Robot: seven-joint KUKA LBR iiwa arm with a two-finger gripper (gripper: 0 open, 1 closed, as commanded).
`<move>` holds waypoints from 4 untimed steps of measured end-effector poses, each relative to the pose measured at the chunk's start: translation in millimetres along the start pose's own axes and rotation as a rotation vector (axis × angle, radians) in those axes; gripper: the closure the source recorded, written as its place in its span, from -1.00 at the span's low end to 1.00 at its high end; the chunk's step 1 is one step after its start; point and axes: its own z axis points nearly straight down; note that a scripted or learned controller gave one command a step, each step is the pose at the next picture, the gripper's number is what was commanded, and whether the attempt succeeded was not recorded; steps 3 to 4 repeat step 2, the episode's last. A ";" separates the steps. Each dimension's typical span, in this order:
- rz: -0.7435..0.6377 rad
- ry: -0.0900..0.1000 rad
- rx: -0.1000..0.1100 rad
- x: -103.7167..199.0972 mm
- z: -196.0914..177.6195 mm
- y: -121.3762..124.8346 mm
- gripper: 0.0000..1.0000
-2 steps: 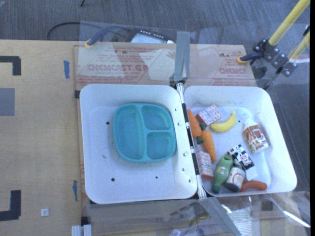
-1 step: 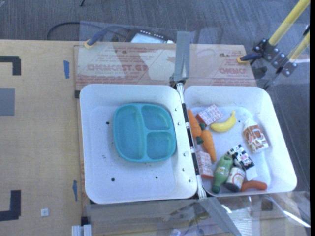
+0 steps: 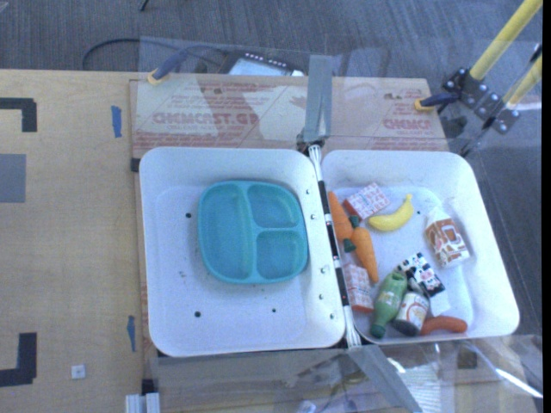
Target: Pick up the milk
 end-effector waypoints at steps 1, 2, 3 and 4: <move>0.000 -0.005 0.003 0.9 -7.6 0.8 1.00; 0.100 0.006 -0.003 -8.7 4.3 11.2 1.00; 0.100 0.006 -0.003 -8.7 4.3 11.2 1.00; 0.100 0.006 -0.003 -8.7 4.3 11.2 1.00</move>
